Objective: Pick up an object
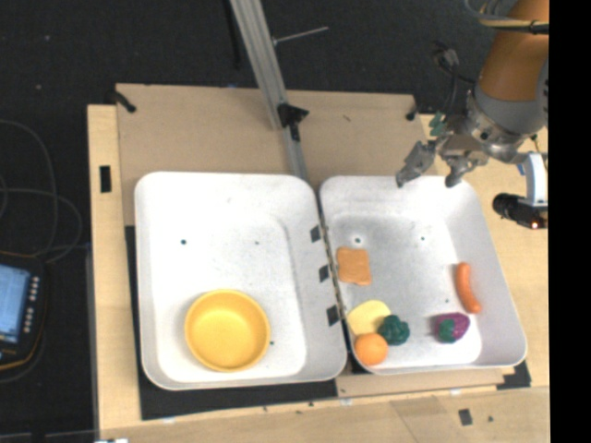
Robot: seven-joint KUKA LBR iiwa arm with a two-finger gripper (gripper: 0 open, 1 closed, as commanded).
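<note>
My gripper [430, 173] hangs open above the far edge of the right bin [416, 212], with nothing between its fingers. Well below it in that bin lie a tan bread slice [354, 267], a yellow piece [367, 316], an orange ball [371, 350], a green broccoli [395, 329], a purple piece [451, 327] and an orange carrot [468, 288] by the right wall. A yellow bowl [227, 329] sits in the near part of the left bin [203, 220].
A grey metal pole [263, 63] slants up from between the two bins at the back. A tablet-like device [17, 307] lies off the bench at the left. Brown board surrounds the bins.
</note>
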